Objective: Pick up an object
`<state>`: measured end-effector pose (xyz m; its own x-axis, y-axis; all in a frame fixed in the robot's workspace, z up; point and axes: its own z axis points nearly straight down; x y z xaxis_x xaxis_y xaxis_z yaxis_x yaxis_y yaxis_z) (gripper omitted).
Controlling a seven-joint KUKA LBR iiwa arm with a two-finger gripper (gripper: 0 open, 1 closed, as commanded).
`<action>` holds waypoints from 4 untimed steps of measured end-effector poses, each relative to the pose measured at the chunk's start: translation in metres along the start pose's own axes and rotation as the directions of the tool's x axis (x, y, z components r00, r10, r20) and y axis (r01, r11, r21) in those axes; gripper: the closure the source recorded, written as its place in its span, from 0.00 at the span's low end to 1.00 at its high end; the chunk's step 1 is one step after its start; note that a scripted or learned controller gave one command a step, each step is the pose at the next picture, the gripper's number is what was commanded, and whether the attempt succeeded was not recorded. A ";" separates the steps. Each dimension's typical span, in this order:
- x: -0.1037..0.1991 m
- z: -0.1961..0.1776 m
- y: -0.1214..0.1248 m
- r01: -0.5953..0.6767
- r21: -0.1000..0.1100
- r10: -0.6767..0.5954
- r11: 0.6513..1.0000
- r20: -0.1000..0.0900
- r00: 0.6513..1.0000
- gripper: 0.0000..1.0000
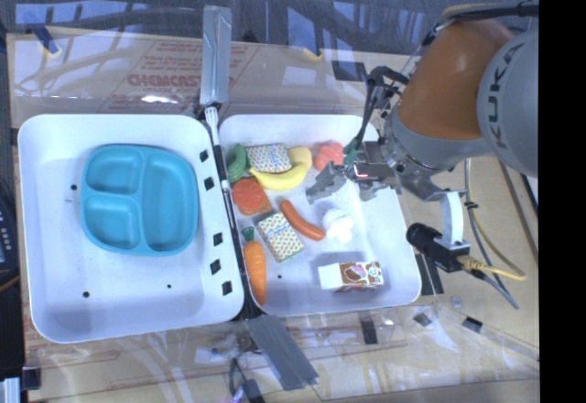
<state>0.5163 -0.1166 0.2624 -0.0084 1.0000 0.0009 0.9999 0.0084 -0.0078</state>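
- The gripper (331, 183) hangs low over the right bin (389, 287), its fingers apart with nothing between them, ready to close on something.
- The toy food crowds the bin's left half: banana (282, 176), carrot (301, 220), tomato (249, 197).
- The white ball (339, 227) just below the gripper looks the likeliest target.
- The left bin (46, 236) holds a blue tray (140, 200).

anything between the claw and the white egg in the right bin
Nothing visible. The claw hangs over the right bin, just above the egg, with bare bin floor between them. The sausage lies just left of the egg and the banana left of the claw, both beside that path rather than in it.
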 end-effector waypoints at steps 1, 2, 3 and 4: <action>-0.010 0.159 0.031 -0.009 -0.004 0.009 1.000 0.000 1.000 0.00; -0.038 0.165 0.049 -0.034 -0.015 0.034 0.999 -0.003 0.999 0.00; -0.037 0.153 0.052 -0.029 -0.020 0.029 0.999 -0.002 1.000 1.00; -0.037 0.155 0.050 -0.030 -0.014 0.030 0.999 -0.003 1.000 0.00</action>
<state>0.5651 -0.1533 0.1066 0.0215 0.9998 0.0032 0.9997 -0.0215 0.0061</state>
